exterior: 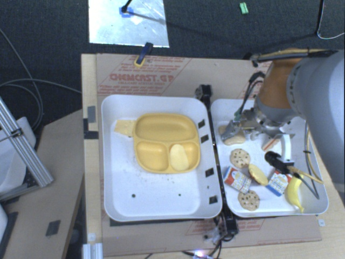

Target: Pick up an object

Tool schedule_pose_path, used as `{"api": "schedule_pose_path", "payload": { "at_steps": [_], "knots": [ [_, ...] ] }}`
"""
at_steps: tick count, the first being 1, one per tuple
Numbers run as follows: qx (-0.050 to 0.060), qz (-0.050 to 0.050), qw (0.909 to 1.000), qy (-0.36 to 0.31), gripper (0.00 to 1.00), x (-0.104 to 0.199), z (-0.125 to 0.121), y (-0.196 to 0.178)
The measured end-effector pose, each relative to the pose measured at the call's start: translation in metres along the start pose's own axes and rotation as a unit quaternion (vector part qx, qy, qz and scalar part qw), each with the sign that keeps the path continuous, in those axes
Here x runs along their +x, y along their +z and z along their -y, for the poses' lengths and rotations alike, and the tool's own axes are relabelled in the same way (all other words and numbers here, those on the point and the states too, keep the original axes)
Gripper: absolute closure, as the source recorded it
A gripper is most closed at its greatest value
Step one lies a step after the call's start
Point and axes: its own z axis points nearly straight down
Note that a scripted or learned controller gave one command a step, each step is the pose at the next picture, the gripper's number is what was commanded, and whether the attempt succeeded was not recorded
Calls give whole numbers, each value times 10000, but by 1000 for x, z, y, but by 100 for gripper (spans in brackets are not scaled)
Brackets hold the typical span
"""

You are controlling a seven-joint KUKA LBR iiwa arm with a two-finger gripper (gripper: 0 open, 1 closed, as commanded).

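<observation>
A: Camera view, looking down on the worktop (pixel 91 166), and two white bins are seen side by side. The left bin (pixel 116 198) is occupied by a yellow divided tray (pixel 161 128), with a pale oval piece (pixel 179 157) lying in its lower right compartment.

B: And a pale flat piece (pixel 124 127) is tucked just beside the tray's upper left corner.

A: Over in the right bin (pixel 221 117), the arm (pixel 310 90) is lowered in from the right, its gripper (pixel 237 128) placed over the upper left part.

B: Can the jaws be read?

A: Not from here; they are blurred against the metal, so open or closed cannot be told. A tan flat item (pixel 235 140) is seen just below them, possibly touching.

B: The rest is spread below: one round cookie (pixel 239 158), a second cookie (pixel 248 199) near the front edge, a small carton (pixel 237 179) between them.

A: A yellow wedge (pixel 258 174) is lying next to that carton, and a banana (pixel 294 193) is set at the right, close to another small carton (pixel 278 183).
</observation>
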Motion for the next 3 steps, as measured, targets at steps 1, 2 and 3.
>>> {"api": "schedule_pose_path", "payload": {
  "at_steps": [1,2,3],
  "knots": [
    [19,-5,10000,51,0,-21,65,12],
    [2,-7,10000,44,0,-35,85,11],
    [-26,-5,10000,32,100,-34,83,0]
  ]
}}
